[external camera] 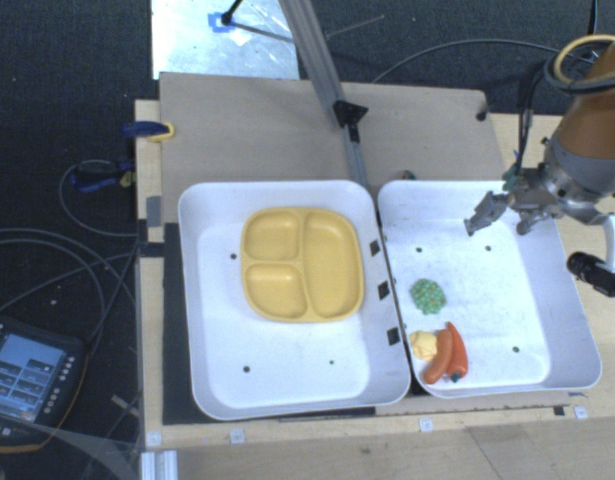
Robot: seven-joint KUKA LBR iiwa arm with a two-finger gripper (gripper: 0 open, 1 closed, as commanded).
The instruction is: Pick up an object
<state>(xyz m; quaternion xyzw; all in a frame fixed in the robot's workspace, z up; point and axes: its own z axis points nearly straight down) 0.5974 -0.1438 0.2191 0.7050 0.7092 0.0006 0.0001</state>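
We're looking at the right bin [547,298]: most of its floor lies bare, open room across the middle and far side. The clutter sits near the front-left corner, with the green lump [428,294] just behind the carrot [447,353] and the yellow piece [423,344], those two touching. In the left bin [212,298], the yellow tray [301,264] takes the centre, leaving free strips along the walls.

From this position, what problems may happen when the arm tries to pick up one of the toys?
1. The yellow piece and orange carrot lie touching near the right bin's front left corner; the wall may block the fingers, or both get nudged.
2. The green broccoli is small and rounded, so it might slip. The gripper hangs well behind all three.
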